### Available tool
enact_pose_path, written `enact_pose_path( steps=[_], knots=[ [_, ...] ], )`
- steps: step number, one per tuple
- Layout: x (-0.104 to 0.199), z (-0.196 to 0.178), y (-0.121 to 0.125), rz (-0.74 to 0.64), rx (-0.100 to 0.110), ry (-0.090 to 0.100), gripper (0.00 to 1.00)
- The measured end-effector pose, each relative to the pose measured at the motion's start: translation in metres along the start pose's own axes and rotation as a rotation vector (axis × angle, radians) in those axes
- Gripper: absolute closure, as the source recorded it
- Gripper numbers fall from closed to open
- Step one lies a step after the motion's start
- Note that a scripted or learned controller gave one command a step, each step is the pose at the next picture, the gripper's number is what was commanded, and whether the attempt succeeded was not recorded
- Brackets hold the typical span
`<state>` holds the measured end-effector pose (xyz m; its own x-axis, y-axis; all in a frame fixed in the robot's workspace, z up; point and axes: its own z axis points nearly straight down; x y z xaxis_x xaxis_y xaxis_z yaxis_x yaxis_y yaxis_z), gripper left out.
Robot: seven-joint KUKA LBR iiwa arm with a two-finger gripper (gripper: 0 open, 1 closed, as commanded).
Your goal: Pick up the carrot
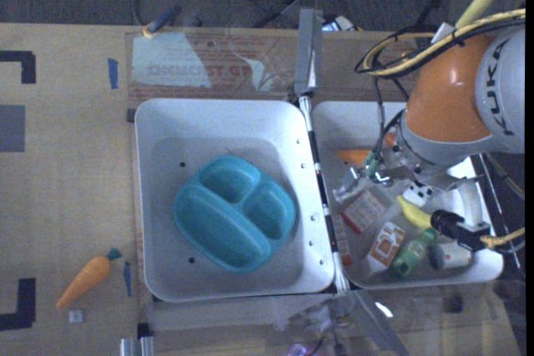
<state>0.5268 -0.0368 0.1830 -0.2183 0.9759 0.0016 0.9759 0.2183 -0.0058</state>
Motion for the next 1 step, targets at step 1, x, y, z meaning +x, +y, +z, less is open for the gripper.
enact_pose_path(
  steps=[1],
  knots=[
    [-0.0397, 0.0001, -0.0233, 0.053, 0.0, 0.001, 0.0]
  ],
)
